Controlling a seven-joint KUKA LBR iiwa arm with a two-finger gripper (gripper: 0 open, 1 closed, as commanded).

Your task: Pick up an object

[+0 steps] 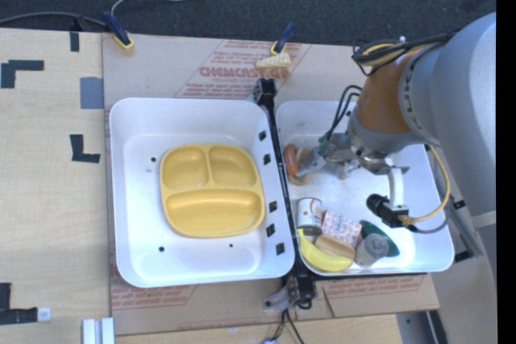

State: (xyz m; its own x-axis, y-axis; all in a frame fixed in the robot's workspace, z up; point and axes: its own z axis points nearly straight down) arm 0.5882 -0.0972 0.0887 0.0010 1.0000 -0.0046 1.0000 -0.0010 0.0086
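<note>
Near edge of right bin (435, 260): banana (321, 255) curled along the front wall, a tan bread-like piece (334, 246) resting on it, patterned packet (340, 228) just behind, small can (307, 213) upright beside the divider, grey-and-teal item (374, 246) toward the right. Clustered tight against the front, probably slid there; awkward for a two-finger grab, walls and neighbours crowding.

Left bin (133, 173): yellow divided plate (213, 189) flat in the middle, apart from all walls.

Mid right bin: gripper (313, 163) low over the floor, close to the divider, arm (403, 105) reaching in from the right. Reddish-orange rounded object (292, 160) touching or just beside the fingertips. Likely target, standing alone and clear of the pile. Finger spread not readable against the dark hardware; cannot tell whether open or closed, nor whether the object sits between the fingers. No hold claimed.

Judged stage: at the grasp, lift not yet done.

Far: cardboard sheet (201, 72) under both bins, clamps (119, 32) at its back edge, presumably pinning it.
</note>
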